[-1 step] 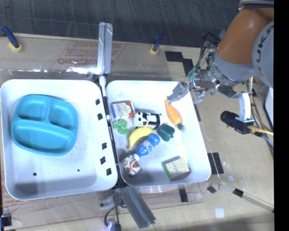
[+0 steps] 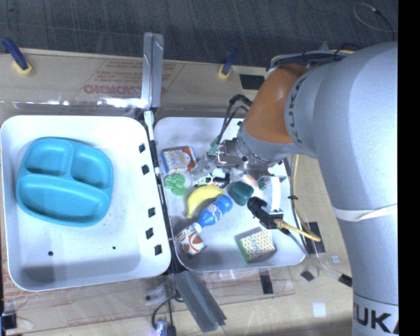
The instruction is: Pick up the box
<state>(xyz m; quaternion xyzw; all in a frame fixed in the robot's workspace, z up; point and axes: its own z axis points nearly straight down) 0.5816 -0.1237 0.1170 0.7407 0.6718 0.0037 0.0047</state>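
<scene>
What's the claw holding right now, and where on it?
Cannot be told. The claw sits low among the clutter in the right bin, near the banana; no item is visibly between its tips.

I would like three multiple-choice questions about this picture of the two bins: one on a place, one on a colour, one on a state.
1. Where does the blue divided tray lie?
A. in the left bin
B. in the right bin
C. on the floor

2. What colour is the banana?
A. red
B. yellow
C. black

3. How does the patterned box stand to the gripper?
A. gripped and lifted
B. lying apart from it, on the right bin's floor
C. inside the left bin

Key: 1 A, the tray fills the left bin's upper part. 2 B, its peel is yellow. 3 B, the box lies near the bin's front edge, the gripper farther back.
</scene>
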